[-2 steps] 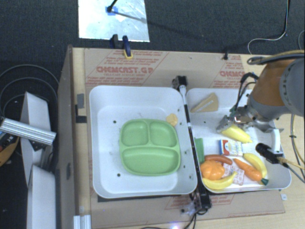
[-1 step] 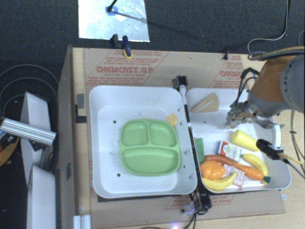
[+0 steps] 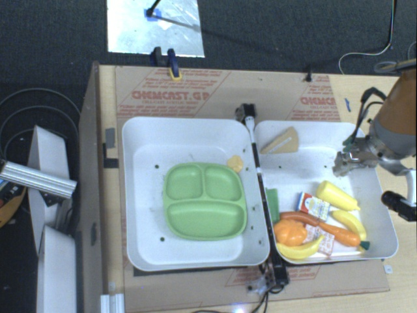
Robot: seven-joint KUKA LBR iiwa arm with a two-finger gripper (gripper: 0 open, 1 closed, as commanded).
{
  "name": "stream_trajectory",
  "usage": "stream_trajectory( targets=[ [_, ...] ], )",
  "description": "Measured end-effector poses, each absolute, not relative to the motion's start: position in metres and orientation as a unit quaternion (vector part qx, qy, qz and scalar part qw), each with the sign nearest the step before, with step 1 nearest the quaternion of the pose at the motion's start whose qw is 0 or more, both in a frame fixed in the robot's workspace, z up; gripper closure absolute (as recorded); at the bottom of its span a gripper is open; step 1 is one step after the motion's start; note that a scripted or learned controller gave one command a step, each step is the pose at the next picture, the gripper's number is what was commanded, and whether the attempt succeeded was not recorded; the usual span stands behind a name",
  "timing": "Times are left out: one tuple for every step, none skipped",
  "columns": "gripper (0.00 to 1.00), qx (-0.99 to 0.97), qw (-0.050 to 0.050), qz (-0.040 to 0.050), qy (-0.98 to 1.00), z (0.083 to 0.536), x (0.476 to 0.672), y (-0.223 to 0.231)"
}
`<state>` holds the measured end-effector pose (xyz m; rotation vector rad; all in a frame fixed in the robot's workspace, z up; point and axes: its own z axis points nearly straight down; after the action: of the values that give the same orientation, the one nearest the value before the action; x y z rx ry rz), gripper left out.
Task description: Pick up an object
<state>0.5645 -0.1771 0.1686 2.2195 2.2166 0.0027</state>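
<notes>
Camera view: the end effector hangs over the right bin, approach step; how far open it is cannot be told, nothing visibly held. The toy pile lies just below-left; next, descend onto one piece.

**Bench with two white bins**

Brown bench, printed in red lettering, bearing two shallow white bins side by side. Left bin and right bin touching along a dark centre seam, held there by a black clip at the far edge. A blue and yellow clamp on the bench's far edge. Dark floor around the bench, with a shiny silver sheet lying beyond the far edge.
</notes>
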Motion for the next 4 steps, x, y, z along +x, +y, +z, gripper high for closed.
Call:
stream_trajectory(
  targets=[
    [0.0, 0.707, 0.001, 0.0006, 0.707, 0.165, 0.565, -0.175],
    [0.0, 0.707, -0.002, -0.001, 0.707, 0.112, 0.543, -0.177],
    [0.0, 0.709, 0.004, 0.0028, 0.705, 0.098, 0.488, -0.208],
    [0.0, 0.703, 0.007, 0.004, 0.711, 0.177, 0.574, -0.19]
  ],
)
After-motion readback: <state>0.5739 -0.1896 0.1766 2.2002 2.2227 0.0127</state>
